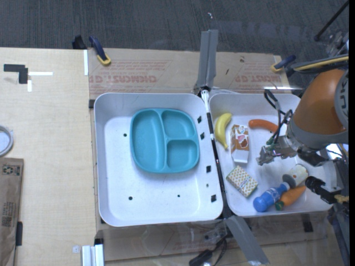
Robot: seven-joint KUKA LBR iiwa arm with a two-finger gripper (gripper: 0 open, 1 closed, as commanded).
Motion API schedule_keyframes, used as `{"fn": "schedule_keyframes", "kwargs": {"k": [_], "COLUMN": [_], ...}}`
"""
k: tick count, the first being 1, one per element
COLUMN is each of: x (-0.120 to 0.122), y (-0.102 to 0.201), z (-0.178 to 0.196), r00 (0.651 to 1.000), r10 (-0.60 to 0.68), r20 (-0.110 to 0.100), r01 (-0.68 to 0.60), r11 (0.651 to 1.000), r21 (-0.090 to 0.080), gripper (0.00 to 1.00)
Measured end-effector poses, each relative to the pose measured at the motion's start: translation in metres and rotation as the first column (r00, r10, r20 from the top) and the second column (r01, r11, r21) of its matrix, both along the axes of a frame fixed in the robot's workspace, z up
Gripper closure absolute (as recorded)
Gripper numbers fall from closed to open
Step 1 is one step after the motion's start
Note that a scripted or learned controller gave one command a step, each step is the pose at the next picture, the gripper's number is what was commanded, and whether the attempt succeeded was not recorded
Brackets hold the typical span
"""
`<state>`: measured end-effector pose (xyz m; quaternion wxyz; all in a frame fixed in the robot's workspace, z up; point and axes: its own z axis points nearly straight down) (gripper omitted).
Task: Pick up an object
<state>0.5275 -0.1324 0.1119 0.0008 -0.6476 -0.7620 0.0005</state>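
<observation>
The right bin [233, 206] holds a yellow banana [222, 128], a white and orange carton [240, 143], a patterned box [242, 180], an orange sausage-shaped toy [262, 125], a blue bottle [269, 197], an orange carrot [292, 196] and a small white and black object [294, 176]. My gripper [265, 155] hangs low over the middle of this bin, right of the carton and above the patterned box. Nothing shows between its fingers.
The left bin [111, 204] holds a teal divided plate [165, 140]. A grey divider post [208, 60] stands between the bins at the back. Cardboard [144, 73] lies behind the bins, with blue and yellow clamps [100, 51] on it. The arm's orange band [324, 107] looms over the right bin's right side.
</observation>
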Motion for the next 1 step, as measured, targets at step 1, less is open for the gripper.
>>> {"fn": "schedule_keyframes", "kwargs": {"k": [1], "x": [0.0000], "y": [-0.0001], "z": [0.0000], "r00": [1.000], "r10": [0.000], "r20": [0.000], "r01": [0.000], "r11": [1.000], "r21": [0.000], "gripper": [0.00]}}
